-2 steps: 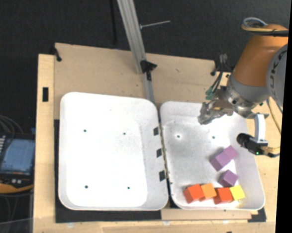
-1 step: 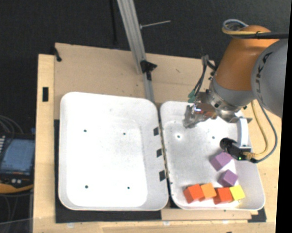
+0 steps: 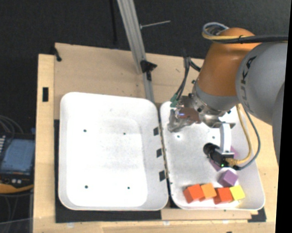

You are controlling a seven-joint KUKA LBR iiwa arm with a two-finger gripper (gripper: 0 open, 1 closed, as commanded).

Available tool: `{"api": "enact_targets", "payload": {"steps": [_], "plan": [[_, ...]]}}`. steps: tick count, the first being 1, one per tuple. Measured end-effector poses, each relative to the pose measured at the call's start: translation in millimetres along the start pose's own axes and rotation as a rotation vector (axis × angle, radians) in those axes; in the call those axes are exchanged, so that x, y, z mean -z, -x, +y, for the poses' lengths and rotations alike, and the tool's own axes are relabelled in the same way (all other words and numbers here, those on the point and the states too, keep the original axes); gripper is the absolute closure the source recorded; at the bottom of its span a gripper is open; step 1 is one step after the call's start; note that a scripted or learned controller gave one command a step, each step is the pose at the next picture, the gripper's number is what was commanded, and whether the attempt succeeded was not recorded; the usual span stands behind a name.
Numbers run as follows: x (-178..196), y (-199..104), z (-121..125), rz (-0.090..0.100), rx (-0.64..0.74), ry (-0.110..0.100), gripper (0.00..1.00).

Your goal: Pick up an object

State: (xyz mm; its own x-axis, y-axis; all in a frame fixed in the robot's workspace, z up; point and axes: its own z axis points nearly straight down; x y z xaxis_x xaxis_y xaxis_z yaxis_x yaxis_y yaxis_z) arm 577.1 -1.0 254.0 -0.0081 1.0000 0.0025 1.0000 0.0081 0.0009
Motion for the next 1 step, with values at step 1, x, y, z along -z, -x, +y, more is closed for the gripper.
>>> {"api": "enact_targets", "payload": {"steps": [1], "plan": [[4.5,-52.8,-21.2,0.000,0.000,-0.001,1.00]]}}
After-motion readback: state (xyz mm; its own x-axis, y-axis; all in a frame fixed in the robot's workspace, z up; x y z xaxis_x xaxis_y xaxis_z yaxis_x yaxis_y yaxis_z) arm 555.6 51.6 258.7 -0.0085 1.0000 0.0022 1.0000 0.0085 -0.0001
